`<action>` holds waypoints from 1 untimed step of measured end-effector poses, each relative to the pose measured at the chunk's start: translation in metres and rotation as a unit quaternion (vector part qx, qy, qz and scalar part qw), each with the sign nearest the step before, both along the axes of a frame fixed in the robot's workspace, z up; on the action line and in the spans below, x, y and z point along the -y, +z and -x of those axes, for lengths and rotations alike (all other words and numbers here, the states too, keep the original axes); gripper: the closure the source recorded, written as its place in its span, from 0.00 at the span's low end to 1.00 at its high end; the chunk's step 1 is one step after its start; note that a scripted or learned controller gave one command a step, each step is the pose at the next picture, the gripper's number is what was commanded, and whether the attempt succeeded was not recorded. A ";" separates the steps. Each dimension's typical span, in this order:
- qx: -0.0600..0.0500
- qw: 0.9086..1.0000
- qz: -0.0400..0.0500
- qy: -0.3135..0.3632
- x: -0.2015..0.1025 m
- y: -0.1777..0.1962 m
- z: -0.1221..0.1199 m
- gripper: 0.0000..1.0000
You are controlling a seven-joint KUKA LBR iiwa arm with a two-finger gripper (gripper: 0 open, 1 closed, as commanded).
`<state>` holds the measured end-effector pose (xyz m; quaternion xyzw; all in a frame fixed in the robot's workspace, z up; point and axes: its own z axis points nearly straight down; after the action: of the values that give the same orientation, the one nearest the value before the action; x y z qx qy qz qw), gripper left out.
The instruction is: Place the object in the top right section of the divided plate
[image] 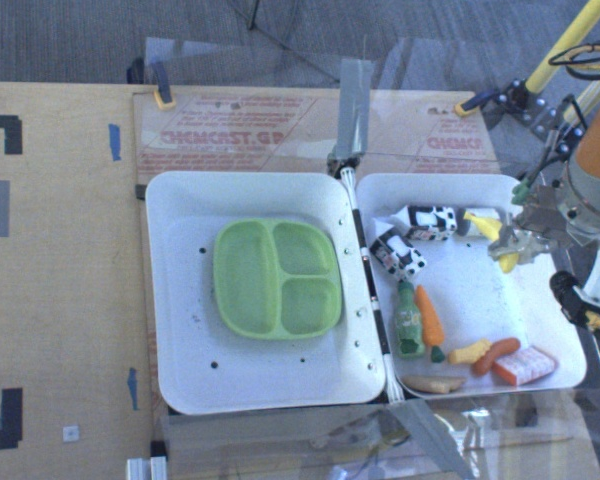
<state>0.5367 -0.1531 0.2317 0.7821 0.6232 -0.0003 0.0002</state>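
Green divided plate (277, 278) sits in your left bin (170, 298); your claw (510, 246) hovers at the right bin's (480, 308) far edge, pinching a yellow object (507, 260).

Gripper (510, 251) low at right edge

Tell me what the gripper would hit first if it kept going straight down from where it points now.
Probably the yellow toy just under the gripper, by the right bin's far right rim. Depth is unclear from this slanted view, so it may already be touching it.
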 end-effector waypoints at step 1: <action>-0.001 0.992 -0.001 0.122 -0.063 -0.035 0.005 1.00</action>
<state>0.5313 -0.0900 0.1971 0.6999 0.7142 -0.0003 -0.0012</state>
